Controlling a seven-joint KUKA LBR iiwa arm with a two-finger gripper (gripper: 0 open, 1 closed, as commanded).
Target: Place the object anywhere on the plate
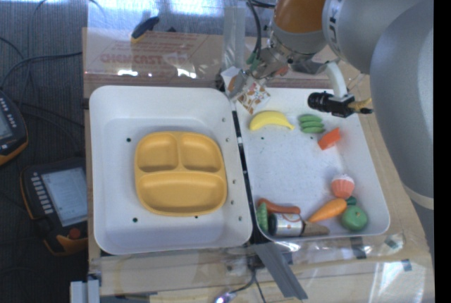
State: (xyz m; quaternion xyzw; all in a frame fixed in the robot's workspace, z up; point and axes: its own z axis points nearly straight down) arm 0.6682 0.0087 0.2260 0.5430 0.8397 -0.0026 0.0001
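A: Near edge of the right shallow white plastic bin (pixel 370 175): 1 small tin can lying on its side (pixel 287 225), 1 orange toy carrot (pixel 327 210), 1 round green toy vegetable (pixel 354 218), 1 small orange-and-white round toy (pixel 342 186).

B: And the left shallow white plastic bin (pixel 113 153)?

A: It holds the yellow plastic plate with 3 compartments (pixel 180 172), sitting flat near the middle, nothing on it.

B: Farther back?

A: 1 yellow toy banana (pixel 270 121), 1 green toy pea pod (pixel 310 123), 1 small orange-red toy piece (pixel 329 138). Then, at the far left corner of the right bin, a small patterned packet (pixel 253 96) hangs just under the two-finger gripper (pixel 262 72).

B: Is it held?

A: Looks pinched at its top edge, but the jaws are too blurred to call; I cannot tell how they stand.

B: So the step in hand?

A: My read: carry to the plate. Lift clear of the divider between the 2 bins, travel left and toward the camera, lower over any compartment, release low. A thin packet held by 1 edge could swing or slip, so go slowly.
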